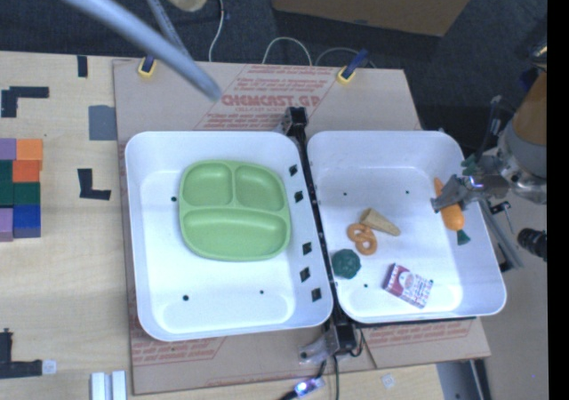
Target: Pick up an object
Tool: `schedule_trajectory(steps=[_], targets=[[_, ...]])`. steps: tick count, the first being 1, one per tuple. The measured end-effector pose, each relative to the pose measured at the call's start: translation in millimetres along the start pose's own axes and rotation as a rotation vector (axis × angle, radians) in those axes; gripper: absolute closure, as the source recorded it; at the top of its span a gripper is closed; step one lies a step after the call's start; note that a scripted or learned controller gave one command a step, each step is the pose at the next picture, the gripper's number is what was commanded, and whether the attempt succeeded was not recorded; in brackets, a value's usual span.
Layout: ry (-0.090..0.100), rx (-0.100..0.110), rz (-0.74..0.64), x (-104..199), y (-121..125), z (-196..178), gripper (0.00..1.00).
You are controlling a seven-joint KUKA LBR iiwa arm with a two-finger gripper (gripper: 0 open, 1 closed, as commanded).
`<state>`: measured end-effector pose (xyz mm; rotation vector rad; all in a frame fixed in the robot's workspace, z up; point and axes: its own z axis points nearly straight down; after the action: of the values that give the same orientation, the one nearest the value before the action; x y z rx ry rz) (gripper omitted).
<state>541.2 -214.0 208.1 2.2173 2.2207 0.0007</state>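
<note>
Carrot point(454, 214) just beneath hand point(459, 187).

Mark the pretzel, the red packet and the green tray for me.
pretzel point(362, 237): camera view, on its looped middle.
red packet point(407, 286): camera view, centre of its printed face.
green tray point(236, 212): camera view, on the ridge between its compartments.

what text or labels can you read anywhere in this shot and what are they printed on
"CHEMCAST GP": red print on the brown board under the two bins, behind them; partly hidden, so the reading is tentative.
Smaller red lines above and below it: too blurred to read.
Red print on the board's front edge, below the left bin: too blurred to read.
Red and white packet in the right bin: it carries printing, too small to read.
</note>
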Motion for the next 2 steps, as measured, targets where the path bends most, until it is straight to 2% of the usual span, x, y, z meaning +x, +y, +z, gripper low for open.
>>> schedule_trajectory(steps=[1, 2], targets=[[0.001, 0.002, 0.0, 0, 1, -25, 1.0], [0.004, 0.004, -0.005, 52, -4, -33, 1.0]])
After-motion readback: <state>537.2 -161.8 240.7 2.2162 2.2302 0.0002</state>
